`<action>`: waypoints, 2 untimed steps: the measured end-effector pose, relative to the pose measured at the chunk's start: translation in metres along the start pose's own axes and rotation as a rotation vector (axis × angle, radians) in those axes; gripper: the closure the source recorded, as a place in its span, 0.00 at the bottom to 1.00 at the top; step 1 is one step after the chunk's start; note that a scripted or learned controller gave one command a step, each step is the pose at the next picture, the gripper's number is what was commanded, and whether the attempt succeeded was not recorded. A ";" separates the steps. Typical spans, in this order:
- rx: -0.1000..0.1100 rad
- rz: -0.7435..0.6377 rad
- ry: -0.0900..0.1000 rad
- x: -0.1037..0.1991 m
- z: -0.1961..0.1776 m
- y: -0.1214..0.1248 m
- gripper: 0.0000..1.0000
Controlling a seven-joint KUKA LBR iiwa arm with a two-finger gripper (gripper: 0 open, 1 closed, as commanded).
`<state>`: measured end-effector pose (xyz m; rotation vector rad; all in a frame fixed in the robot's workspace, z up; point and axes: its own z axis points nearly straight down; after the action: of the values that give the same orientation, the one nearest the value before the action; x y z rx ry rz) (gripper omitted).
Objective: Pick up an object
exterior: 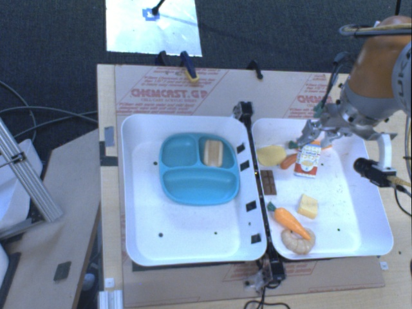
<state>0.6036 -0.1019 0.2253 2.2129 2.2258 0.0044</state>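
My gripper [313, 134] hangs over the back of the right bin [367, 230], directly above a small white and orange carton [308, 161] that stands upright. The gripper's tip meets the carton's top edge, and I cannot make out a grasp. Left of the carton lie a small red-orange piece [289, 161] and a yellow potato-like lump [271, 154]. Nearer the front are a yellow cheese block [308, 206], a carrot [290, 221] and a tan shrimp-like piece [299, 241]. A brown chocolate bar [269, 183] lies by the divider.
The left bin [148, 237] holds a blue divided plate [196, 182] with a slice of bread [213, 152] in its back right section. A black fixture [370, 169] juts over the right bin's right side. The arm's orange band [380, 63] looms above the back right.
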 end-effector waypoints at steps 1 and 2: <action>0.006 -0.002 0.001 0.051 0.011 -0.025 1.00; 0.004 -0.002 0.001 0.066 0.010 -0.025 1.00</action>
<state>0.5784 -0.0359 0.2156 2.2134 2.2299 0.0009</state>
